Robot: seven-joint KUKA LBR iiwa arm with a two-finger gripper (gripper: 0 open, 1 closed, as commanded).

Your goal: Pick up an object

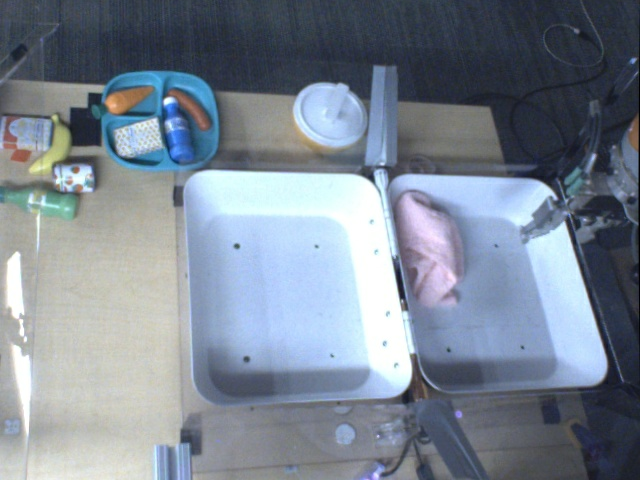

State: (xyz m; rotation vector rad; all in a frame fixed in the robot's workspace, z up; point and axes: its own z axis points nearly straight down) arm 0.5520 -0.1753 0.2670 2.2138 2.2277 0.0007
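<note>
While hand (548, 218) hovers at rt bin (585, 318) edge (grip state unclear), pink cloth (430, 246) lies apart; no legible labels.

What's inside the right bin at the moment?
The right bin holds a crumpled pink cloth, lying against its left wall. The gripper sits over its upper right corner. Anything beneath the cloth is covered.

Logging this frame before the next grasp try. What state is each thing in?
pink cloth: crumpled in a heap, lying in the right bin against its left wall.
left bin: sits flat beside the right bin.
gripper: over the right bin's upper right corner, apart from the cloth.
blue tray: on the bench, holding toy food.
yellow cup: upright, white lid on.
</note>
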